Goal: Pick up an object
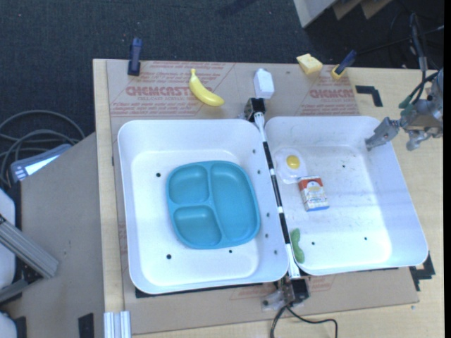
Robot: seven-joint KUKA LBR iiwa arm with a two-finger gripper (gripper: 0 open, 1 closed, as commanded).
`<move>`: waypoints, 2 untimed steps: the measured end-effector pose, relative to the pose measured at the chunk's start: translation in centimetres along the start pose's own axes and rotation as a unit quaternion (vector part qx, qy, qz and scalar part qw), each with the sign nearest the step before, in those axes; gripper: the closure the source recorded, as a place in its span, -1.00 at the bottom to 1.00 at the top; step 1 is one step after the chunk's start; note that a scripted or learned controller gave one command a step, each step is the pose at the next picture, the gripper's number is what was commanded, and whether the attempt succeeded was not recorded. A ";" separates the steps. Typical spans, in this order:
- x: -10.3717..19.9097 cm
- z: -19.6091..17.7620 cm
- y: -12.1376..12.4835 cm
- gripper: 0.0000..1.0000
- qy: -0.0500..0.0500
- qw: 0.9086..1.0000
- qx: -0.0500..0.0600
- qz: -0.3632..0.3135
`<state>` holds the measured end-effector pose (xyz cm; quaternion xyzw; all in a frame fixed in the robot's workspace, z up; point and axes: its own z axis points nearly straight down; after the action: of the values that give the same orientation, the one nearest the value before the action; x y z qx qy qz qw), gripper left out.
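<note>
A tan wooden counter (176, 97) bears two shallow white bins. The metal end effector (394, 134) hovers at three o'clock, fingers apart, empty. The small red-and-white carton (313, 193) lies flat in the right bin (380, 210), likely the reachable target.

I work in a robotics lab: my plywood bench (211, 101) carries two shallow white plastic bins (141, 146), clamps sit along its top edge, loose grey cables (28, 129) coil at left over dark carpet (106, 13).
</note>
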<state>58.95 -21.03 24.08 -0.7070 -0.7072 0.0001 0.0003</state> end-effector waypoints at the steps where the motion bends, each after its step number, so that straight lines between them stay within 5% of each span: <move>1: 5.9 8.0 -0.7 -1.00 0.001 1.000 0.001 0.000; 2: 11.2 15.7 -0.4 -1.00 0.000 1.000 0.001 0.000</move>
<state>58.50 -9.87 8.42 -0.7067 -0.7075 0.0003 0.0011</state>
